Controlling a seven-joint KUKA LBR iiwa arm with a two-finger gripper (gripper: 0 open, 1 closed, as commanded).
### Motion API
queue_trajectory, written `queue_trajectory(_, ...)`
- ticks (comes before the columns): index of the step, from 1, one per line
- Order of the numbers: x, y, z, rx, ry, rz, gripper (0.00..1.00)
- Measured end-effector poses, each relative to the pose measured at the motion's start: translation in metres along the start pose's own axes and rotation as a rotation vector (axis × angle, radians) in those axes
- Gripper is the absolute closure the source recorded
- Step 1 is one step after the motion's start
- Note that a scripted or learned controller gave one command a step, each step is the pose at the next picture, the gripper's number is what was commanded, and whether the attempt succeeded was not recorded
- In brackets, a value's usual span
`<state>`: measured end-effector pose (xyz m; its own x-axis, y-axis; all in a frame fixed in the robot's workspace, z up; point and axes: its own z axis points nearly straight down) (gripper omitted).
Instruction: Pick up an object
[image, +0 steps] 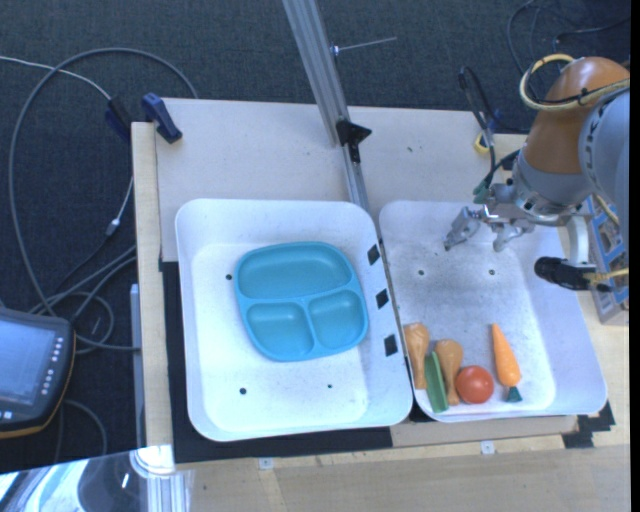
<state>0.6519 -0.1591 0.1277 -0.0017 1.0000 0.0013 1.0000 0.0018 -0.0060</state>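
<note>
My gripper (476, 237) hangs over the far end of the right bin (455, 290), its two grey fingers spread open with nothing between them. Several toy foods lie at that bin's near end, well apart from the gripper: an orange carrot (503, 355), a red tomato (475, 384), a green stick-shaped piece (435, 372), and two orange-tan pieces (417, 340) (450, 360) on either side of it.
The left bin (215, 400) holds a blue divided plate (300, 300). A slanted metal pole (330, 90) rises behind the bins. Cables and a tablet (30, 375) lie off the bench at the left.
</note>
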Motion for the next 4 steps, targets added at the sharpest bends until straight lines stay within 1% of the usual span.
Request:
queue_trajectory(1, 0.001, 0.000, 0.037, 0.000, 0.000, 0.000, 0.00)
queue_trajectory(2, 0.001, 0.002, 0.023, -0.007, -0.001, -0.001, 1.00)
queue_trajectory(3, 0.007, -0.004, -0.027, -0.013, -0.002, 0.000, 1.00)
queue_trajectory(4, 0.009, -0.006, -0.073, -0.013, -0.003, 0.000, 1.00)
